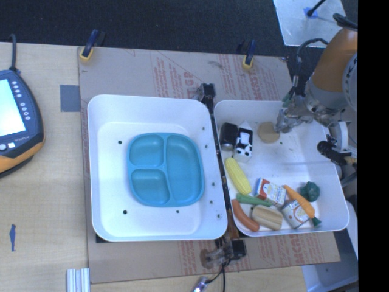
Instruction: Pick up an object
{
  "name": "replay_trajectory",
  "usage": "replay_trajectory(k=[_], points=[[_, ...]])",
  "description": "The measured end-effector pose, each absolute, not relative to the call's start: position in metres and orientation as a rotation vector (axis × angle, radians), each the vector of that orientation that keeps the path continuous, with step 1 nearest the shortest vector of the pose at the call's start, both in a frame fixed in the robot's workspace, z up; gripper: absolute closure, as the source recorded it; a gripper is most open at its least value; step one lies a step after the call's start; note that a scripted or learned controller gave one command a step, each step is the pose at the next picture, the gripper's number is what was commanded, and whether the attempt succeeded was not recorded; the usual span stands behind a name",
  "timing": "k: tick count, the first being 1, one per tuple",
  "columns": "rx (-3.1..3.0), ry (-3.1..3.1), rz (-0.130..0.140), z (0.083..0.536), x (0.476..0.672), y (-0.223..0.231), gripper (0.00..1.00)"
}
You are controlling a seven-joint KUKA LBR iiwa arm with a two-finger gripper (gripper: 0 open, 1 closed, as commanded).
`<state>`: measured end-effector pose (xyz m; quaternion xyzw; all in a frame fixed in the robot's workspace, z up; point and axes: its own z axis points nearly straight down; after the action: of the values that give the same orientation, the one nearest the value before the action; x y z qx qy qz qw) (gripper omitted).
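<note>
Tan disc [267, 132] beside claw [283, 124]; carton [270, 191] label unreadable.

toys [267, 199] crowd the right bin's [338, 181] near end; its middle lies open.

Two white bins are seen side by side on a bench. In the left bin [109, 163] a blue divided plate [165, 168] is laid. The right bin [340, 193] is reached into by the arm, and the gripper [284, 124] is lowered just beside a tan disc [268, 132]. A toy cow [244, 143], corn [237, 174], a sausage [244, 217] and a carrot [300, 202] are scattered nearer the front. A tablet [15, 117] is placed at the far left.
</note>
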<state>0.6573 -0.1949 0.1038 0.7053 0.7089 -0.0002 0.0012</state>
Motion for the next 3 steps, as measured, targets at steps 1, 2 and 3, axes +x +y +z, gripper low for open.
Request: replay_trajectory(k=[1,2,3], points=[[2.217,2.229,-0.005,0.144,0.554,-0.136,1.00],[2.219,2.228,-0.005,0.144,0.554,-0.137,0.00],[2.221,2.227,-0.003,0.091,0.645,-0.174,0.00]])
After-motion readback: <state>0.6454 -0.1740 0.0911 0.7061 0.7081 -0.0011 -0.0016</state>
